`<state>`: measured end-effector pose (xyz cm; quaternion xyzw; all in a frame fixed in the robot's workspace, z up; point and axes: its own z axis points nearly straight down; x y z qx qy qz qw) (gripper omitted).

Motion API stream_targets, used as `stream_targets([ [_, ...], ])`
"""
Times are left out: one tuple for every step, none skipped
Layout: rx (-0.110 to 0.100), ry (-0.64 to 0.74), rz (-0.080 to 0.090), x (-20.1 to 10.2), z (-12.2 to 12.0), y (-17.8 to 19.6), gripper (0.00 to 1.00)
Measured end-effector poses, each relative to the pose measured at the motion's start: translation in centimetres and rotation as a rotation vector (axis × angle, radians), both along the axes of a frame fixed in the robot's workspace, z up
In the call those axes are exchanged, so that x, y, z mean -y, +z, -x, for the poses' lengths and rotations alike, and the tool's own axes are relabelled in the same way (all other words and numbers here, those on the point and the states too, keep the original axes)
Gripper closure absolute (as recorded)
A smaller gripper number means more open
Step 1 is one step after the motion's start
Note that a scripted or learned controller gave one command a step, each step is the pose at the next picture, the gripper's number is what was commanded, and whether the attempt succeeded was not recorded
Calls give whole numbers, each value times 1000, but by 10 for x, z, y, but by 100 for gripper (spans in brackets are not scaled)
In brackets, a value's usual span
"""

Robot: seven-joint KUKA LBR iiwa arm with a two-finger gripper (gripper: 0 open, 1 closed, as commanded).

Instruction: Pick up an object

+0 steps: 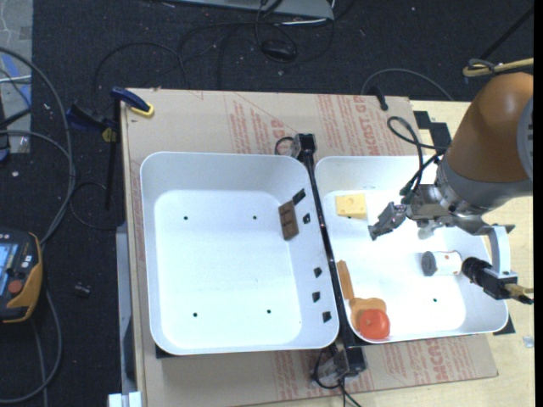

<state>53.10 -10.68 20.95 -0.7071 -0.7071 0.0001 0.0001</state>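
- Look at the left bin (161,227) on the worktop (221,117) first. A brown bar (289,220) lies by its right wall, far from the arm. Leave that one alone.
- Now look at the right bin (399,312). A yellow block (351,204) lies flat near its top left corner. This looks like the best thing to pick, because it is the one nearest the arm.
- Lower down by the left wall lies a tan spoon (344,280), with a red ball (373,322) touching its wide end. Both are well apart from the yellow block, so they should not get in your way.
- The end effector (383,224) hangs over the right bin, just to the right of the yellow block and a little lower in the view. You cannot tell if it is open or closed, and it holds nothing you can see.
- I think you are at the reaching step, and nothing is picked up yet.
- Next, the arm needs to slide a bit left until it is over the block. Then it should go down and close on the block.
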Motion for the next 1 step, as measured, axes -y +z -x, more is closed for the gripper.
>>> stream_targets([
  [-4,-1,0,27,-39,-44,0],
])
